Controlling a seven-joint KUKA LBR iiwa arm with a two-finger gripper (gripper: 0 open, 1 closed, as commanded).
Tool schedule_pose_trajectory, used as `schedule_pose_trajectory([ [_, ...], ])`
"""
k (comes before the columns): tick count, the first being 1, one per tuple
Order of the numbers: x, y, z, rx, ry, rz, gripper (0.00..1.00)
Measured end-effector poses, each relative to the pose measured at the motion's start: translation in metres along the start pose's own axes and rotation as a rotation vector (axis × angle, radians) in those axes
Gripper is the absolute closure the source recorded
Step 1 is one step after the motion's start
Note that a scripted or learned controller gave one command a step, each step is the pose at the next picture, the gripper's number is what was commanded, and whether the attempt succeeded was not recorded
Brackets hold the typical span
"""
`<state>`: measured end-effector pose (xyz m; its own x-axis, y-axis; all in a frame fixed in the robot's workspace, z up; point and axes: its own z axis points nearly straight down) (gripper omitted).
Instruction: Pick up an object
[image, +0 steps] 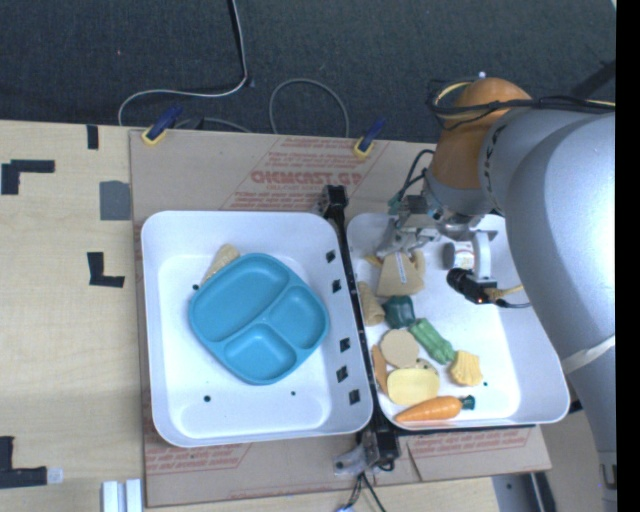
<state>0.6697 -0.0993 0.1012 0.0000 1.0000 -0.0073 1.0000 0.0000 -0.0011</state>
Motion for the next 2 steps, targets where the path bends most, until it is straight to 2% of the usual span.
schedule_pose_trajectory([
  [1, 0.0734, -0.0584, -0.0891, -0.003, 0.009, -0.006, 1.00],
  [2, 0.0693, -0.0577, -0.0831, 0.001, 0.008, -0.002, 0.00],
])
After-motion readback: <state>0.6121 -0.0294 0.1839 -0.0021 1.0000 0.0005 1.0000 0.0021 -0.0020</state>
